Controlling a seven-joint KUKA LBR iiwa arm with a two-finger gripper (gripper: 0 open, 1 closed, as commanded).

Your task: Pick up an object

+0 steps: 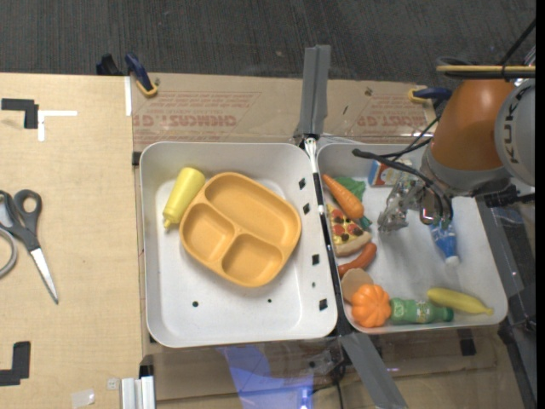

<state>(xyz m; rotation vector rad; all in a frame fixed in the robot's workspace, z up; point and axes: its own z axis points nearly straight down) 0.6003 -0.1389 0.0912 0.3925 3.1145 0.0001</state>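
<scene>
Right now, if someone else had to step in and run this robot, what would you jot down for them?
Gripper: hanging over the right bin, nothing seen between its fingers; open or shut is not clear.
Right bin's toys: carrot, pizza slice, sausage, pumpkin, green bottle, banana, blue-capped tube.
Left bin: orange divided plate, yellow bottle beside it.
Done: nothing picked up.
Left: grasp one toy and lift it.

The light wooden bench (pixel 68 228) bears two white bins (pixel 170 313) side by side, with scissors (pixel 30 228) at its left edge.
</scene>
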